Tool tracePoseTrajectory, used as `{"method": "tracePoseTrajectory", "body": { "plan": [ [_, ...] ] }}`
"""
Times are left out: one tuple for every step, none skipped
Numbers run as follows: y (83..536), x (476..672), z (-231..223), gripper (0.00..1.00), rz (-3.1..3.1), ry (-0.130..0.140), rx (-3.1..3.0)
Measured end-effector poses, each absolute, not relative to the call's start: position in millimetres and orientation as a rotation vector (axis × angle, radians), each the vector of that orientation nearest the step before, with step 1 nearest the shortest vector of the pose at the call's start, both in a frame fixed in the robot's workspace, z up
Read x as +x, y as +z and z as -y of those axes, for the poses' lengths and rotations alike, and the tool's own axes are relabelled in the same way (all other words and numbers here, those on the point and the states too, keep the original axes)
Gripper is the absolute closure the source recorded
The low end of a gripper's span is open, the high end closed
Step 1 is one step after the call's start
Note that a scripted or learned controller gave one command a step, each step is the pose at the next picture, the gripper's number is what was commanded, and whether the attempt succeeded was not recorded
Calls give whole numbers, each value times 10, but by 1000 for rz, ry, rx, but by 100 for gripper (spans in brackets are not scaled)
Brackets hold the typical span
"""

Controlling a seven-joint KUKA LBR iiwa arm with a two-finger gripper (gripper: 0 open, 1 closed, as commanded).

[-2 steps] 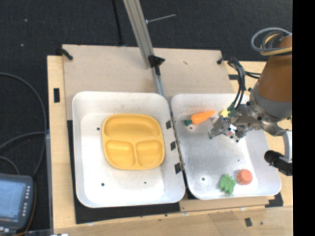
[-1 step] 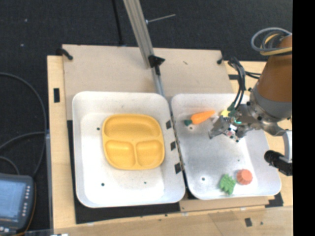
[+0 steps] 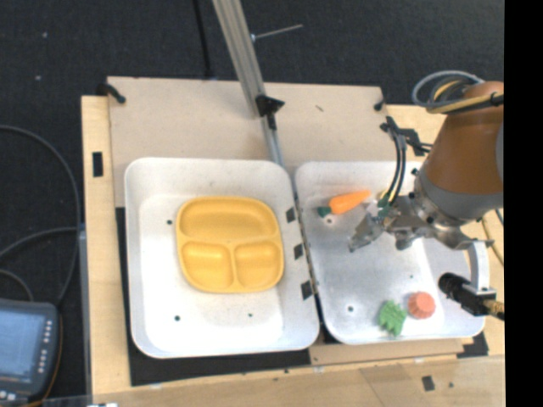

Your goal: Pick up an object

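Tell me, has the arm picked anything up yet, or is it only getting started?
Nothing looks picked up yet. The gripper hangs low over the right bin, just below the toy carrot, with nothing visible in it. The carrot, the green toy and the red toy all lie on the bin floor. The yellow tray sits in the left bin. The whole pick is left.

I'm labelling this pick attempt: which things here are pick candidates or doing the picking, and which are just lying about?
In the job:
gripper, over the right bin
carrot
green toy
red toy

Lying about:
yellow tray in the left bin
metal pole
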State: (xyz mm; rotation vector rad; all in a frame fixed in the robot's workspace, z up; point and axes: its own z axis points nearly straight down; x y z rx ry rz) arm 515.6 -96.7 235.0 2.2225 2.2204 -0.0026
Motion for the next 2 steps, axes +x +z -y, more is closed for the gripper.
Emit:
{"method": "tracePoseTrajectory", "body": {
  "plan": [
    [1774,5198,1057,0,-2222,-6,2224],
    [1323,5134,1111,0,-2221,-5,2224]
  ]
}}
